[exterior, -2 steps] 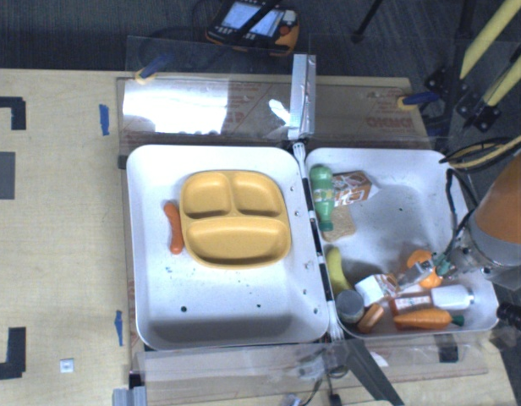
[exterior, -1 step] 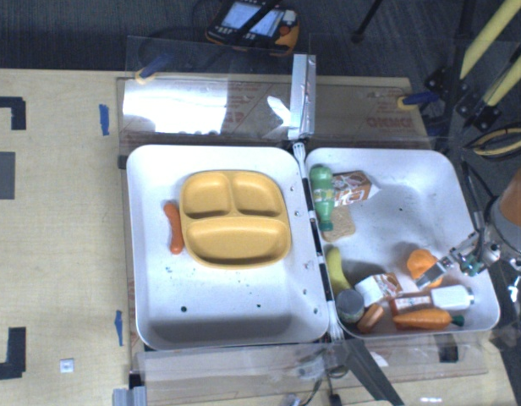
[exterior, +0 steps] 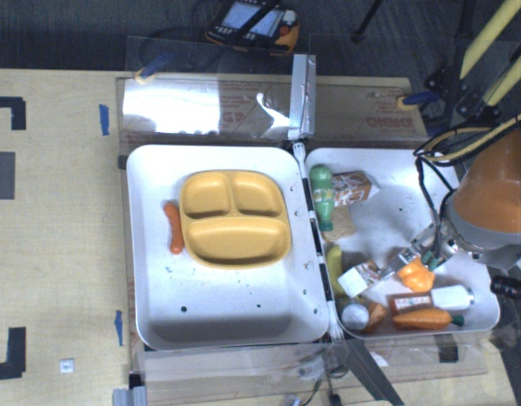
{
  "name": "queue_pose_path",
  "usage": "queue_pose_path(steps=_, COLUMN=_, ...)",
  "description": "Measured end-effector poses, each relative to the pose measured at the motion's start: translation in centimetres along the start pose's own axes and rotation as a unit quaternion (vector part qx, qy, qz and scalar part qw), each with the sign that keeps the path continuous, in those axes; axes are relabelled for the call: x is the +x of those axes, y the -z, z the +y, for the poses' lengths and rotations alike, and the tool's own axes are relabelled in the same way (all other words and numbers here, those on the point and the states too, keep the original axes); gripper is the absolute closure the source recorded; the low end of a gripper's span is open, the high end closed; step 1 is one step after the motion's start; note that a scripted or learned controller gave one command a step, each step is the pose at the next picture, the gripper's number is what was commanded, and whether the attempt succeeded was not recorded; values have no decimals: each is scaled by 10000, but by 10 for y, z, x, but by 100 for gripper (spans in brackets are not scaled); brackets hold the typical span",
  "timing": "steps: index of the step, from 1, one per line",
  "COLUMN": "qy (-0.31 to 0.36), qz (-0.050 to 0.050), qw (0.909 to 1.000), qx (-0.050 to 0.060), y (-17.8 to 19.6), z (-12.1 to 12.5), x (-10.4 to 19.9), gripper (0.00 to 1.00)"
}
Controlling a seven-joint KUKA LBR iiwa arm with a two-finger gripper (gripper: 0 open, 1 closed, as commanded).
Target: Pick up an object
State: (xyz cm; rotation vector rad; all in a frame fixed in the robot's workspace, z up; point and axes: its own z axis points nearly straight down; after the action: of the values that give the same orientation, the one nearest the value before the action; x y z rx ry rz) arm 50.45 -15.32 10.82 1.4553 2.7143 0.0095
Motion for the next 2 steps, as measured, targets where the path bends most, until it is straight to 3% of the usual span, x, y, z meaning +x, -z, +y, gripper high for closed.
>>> queue_pose_path(steps=1, qy=11, qz=44, qw=10000, qx=24, y=-4, z=-1, x=4, gripper=0)
queue_pose_path(steps=2, qy=22, qz=85, qw=9999, qx=48, y=0, z=-1, x=7, gripper=100)
